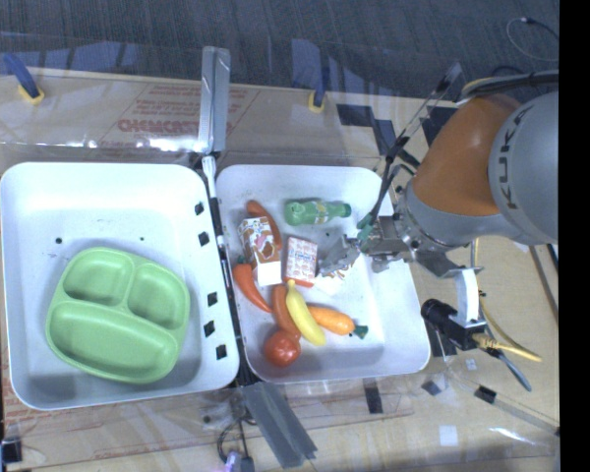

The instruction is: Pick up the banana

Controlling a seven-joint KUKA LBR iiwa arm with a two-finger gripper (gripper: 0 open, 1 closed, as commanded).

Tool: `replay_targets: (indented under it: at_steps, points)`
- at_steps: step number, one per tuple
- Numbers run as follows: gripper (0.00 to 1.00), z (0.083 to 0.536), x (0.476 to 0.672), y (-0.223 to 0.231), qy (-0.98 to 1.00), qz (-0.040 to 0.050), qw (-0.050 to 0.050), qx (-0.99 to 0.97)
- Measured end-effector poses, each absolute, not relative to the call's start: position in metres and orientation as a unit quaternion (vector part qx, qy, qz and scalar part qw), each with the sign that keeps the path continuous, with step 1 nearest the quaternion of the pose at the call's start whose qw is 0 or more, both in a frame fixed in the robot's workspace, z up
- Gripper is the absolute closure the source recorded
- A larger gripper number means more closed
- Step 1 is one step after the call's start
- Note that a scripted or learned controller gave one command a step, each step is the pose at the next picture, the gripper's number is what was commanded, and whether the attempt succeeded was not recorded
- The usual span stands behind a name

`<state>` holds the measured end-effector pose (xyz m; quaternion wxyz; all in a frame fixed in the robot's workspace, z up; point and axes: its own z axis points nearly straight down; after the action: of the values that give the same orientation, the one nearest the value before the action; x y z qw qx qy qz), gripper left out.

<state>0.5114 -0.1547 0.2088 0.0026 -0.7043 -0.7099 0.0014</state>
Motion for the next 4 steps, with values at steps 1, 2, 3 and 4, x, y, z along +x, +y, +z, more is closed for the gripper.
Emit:
replay_targets:
  at_steps: [1,2,3,4]
  points:
    - [0.0,0.091,0.501,-0.129,-0.761,0.0004,0.002,-0.649]
    - [1.0,0.099,0.5,-0.129,-0.762,0.0014,0.003,-0.648]
    - [1.0,0.19,0.504,-0.046,-0.657,0.001,0.001,-0.754]
    - [0.0,0.19,0.504,-0.046,-0.657,0.001,0.001,-0.754]
